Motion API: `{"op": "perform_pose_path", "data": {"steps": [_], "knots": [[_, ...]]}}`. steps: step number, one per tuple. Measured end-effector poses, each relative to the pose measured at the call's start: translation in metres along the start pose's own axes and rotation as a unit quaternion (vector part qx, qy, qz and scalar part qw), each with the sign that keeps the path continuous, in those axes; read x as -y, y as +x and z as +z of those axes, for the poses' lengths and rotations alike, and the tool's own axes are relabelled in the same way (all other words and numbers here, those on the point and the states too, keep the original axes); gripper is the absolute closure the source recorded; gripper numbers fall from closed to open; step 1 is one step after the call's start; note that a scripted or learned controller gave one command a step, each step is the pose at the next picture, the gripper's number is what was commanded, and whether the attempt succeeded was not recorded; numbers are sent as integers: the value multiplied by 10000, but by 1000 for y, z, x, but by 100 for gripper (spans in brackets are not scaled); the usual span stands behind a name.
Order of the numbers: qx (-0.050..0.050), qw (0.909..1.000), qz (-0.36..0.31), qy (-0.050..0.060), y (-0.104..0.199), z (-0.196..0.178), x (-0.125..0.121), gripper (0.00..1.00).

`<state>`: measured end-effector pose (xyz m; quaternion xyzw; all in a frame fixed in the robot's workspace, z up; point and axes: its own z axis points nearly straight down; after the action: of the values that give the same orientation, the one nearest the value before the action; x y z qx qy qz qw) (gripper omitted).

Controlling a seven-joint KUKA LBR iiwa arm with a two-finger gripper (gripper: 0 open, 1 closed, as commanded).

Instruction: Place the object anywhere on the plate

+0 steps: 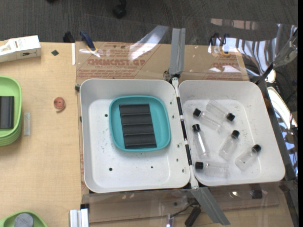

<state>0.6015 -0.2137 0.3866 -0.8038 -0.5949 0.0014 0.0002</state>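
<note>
Since a dark ribbed block (pixel 137 125) already lies flat in the well of the teal plate (pixel 163 126), we'd call the task done if that block is the object, but we can't confirm which item is meant. Plate sits in the left bin (pixel 99 167), upper middle, apart from the bin walls. Block is well inside the plate rim, roughly centred, long side running up the frame. If the object is instead one of the vials (pixel 228 146), nothing has been placed yet: we count about six, all lying on their sides in the right bin (pixel 265 103), scattered at mixed angles, none on or touching the plate. The lowest one rests near the bin's front wall; one left of centre lies just beside the divider between the bins. Gripper jaw state: we cannot tell from this view. Materials: plate looks like smooth moulded plastic, rounded-square, raised rim, shallow dish. Block is matte dark grey to black, rectangular, with four or so rounded ridges across it; we'd guess rubber or foam, fairly grippy, but that's a guess. Vials are clear cylinders with small black caps; we expect them to be slick, prone to rolling, and low-contrast against white. Both bins are glossy white with rounded corners, with small dark specks on the floor of the left one. Bench (pixel 42 169) is pale wood.
</note>
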Motion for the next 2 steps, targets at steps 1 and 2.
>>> {"op": "perform_pose_path", "data": {"steps": [1, 2], "knots": [[1, 9995, 314, 2, 21, -49, -54, 0], [0, 9953, 970, 7, 18, -53, -55, 0]]}}
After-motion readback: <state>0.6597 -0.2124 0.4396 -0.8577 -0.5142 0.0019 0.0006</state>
